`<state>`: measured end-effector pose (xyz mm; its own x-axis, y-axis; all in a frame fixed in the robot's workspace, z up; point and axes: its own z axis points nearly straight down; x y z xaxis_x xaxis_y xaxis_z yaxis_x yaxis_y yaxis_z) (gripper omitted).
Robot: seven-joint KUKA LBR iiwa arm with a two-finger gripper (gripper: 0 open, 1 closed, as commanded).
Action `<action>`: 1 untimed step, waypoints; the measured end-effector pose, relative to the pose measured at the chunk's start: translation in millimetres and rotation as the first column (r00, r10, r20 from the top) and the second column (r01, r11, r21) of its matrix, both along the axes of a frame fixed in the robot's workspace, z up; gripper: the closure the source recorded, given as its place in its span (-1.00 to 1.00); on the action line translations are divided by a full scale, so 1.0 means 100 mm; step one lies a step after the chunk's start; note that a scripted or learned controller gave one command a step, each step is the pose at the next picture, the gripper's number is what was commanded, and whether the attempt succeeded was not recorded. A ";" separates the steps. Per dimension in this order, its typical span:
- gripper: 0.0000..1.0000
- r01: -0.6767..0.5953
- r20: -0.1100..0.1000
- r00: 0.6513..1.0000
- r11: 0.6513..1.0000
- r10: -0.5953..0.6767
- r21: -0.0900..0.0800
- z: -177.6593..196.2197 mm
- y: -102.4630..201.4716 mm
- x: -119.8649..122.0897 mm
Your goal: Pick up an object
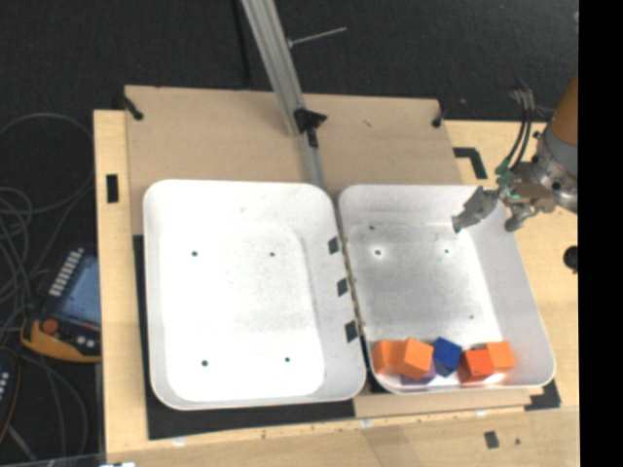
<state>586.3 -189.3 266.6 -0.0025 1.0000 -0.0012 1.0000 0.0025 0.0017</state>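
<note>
The tool (pixel 492 209) hangs with its fingers spread and nothing between them, over the far right rim of the right bin (pixel 506 261). The blocks lie well below it, along that bin's near wall: two orange blocks (pixel 403 356) left, one blue block (pixel 447 353) in the middle, two more orange blocks (pixel 486 360) right. They look light, rigid and flat-sided, so opposite faces should suit a pinch; crowding may hinder it.

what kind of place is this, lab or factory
Most likely a robotics lab test bench. Two shallow white bins sit on a plywood board, small orange and blue blocks lie in the right bin, and the arm's tool hangs above it, with loose cables nearby.
</note>
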 end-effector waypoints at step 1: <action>-1.00 -0.003 0.000 1.000 1.000 0.003 0.000 -0.25 0.33 0.32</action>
<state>618.2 -156.4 241.1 -0.0051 1.0000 -0.0011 1.0000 0.0051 0.0015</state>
